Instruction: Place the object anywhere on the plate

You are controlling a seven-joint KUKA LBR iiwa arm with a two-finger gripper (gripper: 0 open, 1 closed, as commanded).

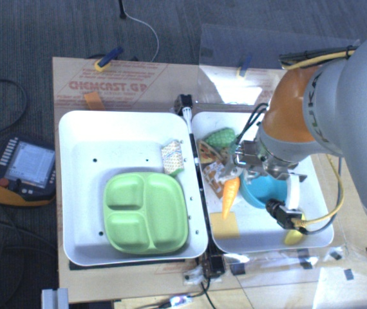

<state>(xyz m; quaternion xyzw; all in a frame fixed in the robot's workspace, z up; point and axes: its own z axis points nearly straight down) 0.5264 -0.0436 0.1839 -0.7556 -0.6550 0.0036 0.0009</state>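
Plate (146, 212): a glossy light-green plastic plate with rounded corners and three moulded compartments sat in the left bin, toward its near edge, nothing on it.
Left bin (87, 134): shallow, smooth white plastic, rounded corners; bare floor behind the plate.
Packet (172, 157): a small crinkled foil-like sachet lay just behind the plate's far right corner, close to the wall shared with the other bin.
Carrot (229, 194): an orange, tapered toy carrot lay in the right bin, thick end toward the arm, point aimed at the near edge.
Sponge block (225, 224): a flat yellow square sat just below the carrot's tip.
Blue bowl (265, 190): a smooth, round bright-blue bowl, partly under the wrist, just right of the carrot.
Green lump (220, 137): a bumpy, leafy-textured green item at the back of the right bin.
Wrappers (210, 163): printed, wrinkled snack packets between the green lump and the carrot.
Yellow piece (292, 238): a small rounded yellow thing at the right bin's near corner.
Right bin (319, 206): same white plastic, crowded.
Tool (253, 161): it hung over the right bin beside the carrot and blue bowl; hidden under the wrist, so its opening and any hold could not be told.
Worktop (119, 82): flat brown cardboard with red lettering.
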